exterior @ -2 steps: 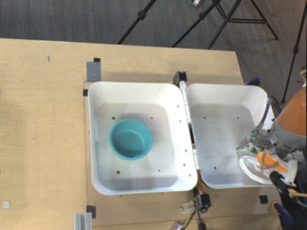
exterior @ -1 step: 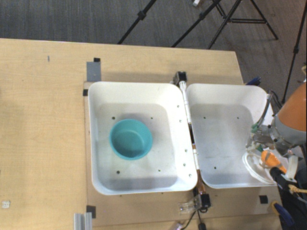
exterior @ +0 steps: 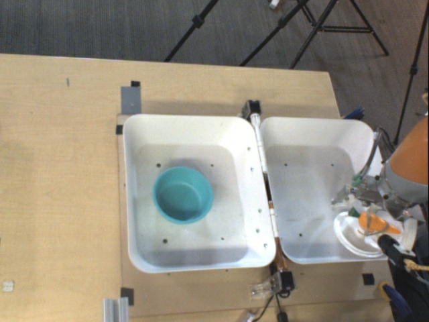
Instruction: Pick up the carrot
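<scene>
The orange carrot lies on a small white plate in the front right corner of the right bin. My gripper hangs low over that corner, right above the carrot and close to it. Its grey metal body hides the carrot's far end. The arm's orange band rises behind it at the view's right side.
A teal bowl stands upright in the middle of the left bin. The divider between the bins runs down the centre. Cables and black parts sit beside the right bin's front corner.
</scene>
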You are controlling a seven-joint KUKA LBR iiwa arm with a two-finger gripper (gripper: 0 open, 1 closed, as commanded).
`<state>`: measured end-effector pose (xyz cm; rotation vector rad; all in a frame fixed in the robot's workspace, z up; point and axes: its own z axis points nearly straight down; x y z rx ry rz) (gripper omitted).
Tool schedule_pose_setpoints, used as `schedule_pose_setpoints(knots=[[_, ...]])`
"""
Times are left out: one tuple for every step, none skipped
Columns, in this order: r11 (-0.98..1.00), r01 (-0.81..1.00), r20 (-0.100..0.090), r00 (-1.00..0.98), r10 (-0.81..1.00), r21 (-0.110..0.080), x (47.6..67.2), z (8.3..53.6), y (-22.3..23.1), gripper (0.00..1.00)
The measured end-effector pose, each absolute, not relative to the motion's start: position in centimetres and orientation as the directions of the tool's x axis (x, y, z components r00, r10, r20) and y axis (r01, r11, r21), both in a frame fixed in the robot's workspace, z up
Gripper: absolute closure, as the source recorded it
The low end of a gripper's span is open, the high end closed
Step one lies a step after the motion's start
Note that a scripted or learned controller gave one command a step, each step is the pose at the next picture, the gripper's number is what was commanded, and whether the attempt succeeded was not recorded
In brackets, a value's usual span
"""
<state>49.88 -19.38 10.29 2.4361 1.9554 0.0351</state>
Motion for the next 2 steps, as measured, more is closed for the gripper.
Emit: schedule_pose_setpoints(knots=[[-0.078, 0.997, 0.000, 0.078, 0.997, 0.012, 49.7, 9.0, -20.0, 0.00], [-0.073, 0.997, -0.001, 0.073, 0.997, 0.024, 50.2, 10.2, -19.9, 1.00]])
